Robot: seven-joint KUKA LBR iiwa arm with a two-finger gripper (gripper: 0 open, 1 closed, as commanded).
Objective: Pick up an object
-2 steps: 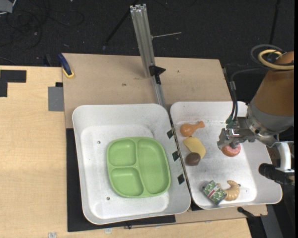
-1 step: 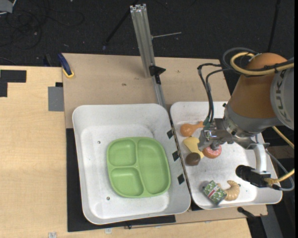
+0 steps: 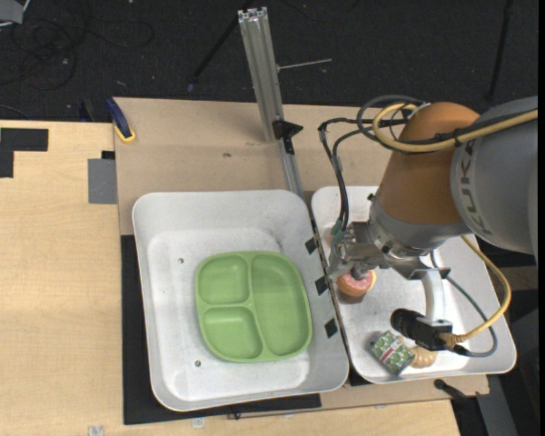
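Lower right of the frame: a small green packet [image 3: 392, 351] lies tilted near the front edge of the right bin [image 3: 490, 352], touching or just beside a small tan piece [image 3: 424, 357] on its right; which of the two, I cannot tell. A black cable connector [image 3: 416, 325] sits just above them, with a yellow cable [image 3: 490, 312] looping off to the right. Lower centre: the left bin [image 3: 163, 243] carries a light green divided plate [image 3: 252, 306] with three compartments, one long on the right and two smaller on the left, lying flat. Black clips [image 3: 320, 284] show along the seam between the two bins. Mid right: a small round object [image 3: 354, 284], orange-pink with a paler top, rests in the right bin close to its left wall. The gripper [image 3: 352, 263] stands directly over this object, at or touching its upper side; the wrist hardware hides the fingertips, so I cannot tell whether it is released or clenched, nor whether the object is held. Above it the arm [image 3: 454, 189] fills the right side, orange band over grey housing, with black cables arcing over the wrist. Upper centre: an aluminium post [image 3: 263, 71] rises from the tan surface [image 3: 45, 243]. Upper left: a blue-and-yellow tool [image 3: 122, 121] lies at the surface edge.
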